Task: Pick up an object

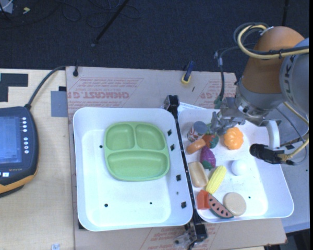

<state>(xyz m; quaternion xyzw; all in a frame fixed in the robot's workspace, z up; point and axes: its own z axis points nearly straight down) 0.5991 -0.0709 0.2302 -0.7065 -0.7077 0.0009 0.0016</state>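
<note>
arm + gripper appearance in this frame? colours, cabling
Grey arm with a broad orange band above the wrist. Yellow and dark cables loop over the top and hang down its side. The gripper is dark grey metal, fed by thin black wires.

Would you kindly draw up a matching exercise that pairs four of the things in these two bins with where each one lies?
Things:
1. green divided plate
2. corn cob
3. orange fruit
4. watermelon slice

Places:
A. near the right bin's front edge, beside a tan round piece
B. in the left bin
C. in the right bin, just right of the gripper
D. middle of the right bin, below a purple piece

Pairs: 1-B, 2-D, 3-C, 4-A
</note>
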